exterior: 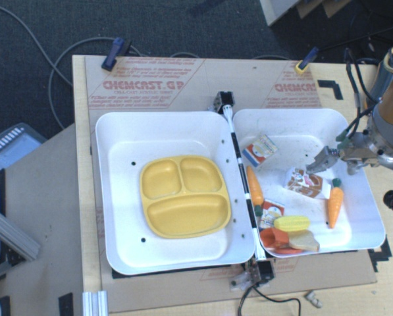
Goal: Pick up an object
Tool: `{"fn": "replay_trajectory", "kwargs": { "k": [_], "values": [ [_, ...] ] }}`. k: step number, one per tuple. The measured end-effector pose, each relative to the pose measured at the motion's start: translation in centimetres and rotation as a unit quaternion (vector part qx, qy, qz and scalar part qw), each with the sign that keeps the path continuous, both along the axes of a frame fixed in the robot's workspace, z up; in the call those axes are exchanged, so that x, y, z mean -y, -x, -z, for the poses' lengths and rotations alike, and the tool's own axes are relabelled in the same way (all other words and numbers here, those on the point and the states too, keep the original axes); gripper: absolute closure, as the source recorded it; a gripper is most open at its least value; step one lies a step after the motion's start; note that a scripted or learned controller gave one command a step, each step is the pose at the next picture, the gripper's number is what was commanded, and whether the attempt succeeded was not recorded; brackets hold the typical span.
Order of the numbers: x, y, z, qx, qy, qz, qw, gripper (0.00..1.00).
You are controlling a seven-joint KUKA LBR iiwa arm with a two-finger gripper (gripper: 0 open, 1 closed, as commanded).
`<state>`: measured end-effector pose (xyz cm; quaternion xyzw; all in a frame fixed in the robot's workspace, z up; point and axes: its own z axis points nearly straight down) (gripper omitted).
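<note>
My gripper reaches in from the right over the right bin. Its tip hangs just above and up-left of a red-and-white snack packet. An orange carrot lies right of that packet, below the wrist. A second carrot lies along the bin's left wall. A small white and orange carton sits in the upper left of this bin. Near the front lie a yellow corn cob, a red piece, a beige piece and a small printed packet.
The left bin holds a yellow three-compartment plate. A black divider clip sits at the top between the bins. Cables hang by the arm at the right, above the bin's far corner.
</note>
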<state>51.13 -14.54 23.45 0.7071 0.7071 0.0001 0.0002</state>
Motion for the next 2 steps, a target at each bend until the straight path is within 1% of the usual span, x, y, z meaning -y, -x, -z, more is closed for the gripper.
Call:
{"fn": "replay_trajectory", "kwargs": {
  "k": [1,2],
  "values": [
    [5.9,-1.0,2.0,0.001,0.0010,0.001,1.0000,0.00],
    [6.7,-1.6,9.6,-0.001,-0.0003,0.000,1.0000,0.00]
  ]
}}
